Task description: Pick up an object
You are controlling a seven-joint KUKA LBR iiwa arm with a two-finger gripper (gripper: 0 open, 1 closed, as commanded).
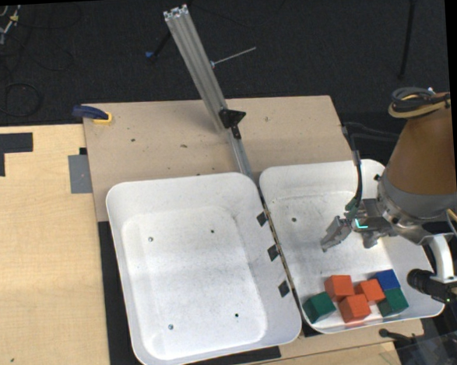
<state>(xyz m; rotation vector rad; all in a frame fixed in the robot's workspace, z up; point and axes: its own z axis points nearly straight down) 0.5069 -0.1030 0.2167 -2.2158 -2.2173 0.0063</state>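
The arm enters from the right of the frame, its orange band above the grey wrist, and its end effector hangs over the middle of the right bin. Its two fingers stand apart, with nothing between them. The blocks lie clustered in the lower right corner of that bin, below the end effector and apart from it: an orange block touches a second orange block just under it, a third orange block sits beside them, a green block lies at the left of the cluster, a blue block at the upper right, and a dark green block at the lower right. The left bin sits beside the right one on the desk, and a slanted aluminium bar rises toward the top of the frame.
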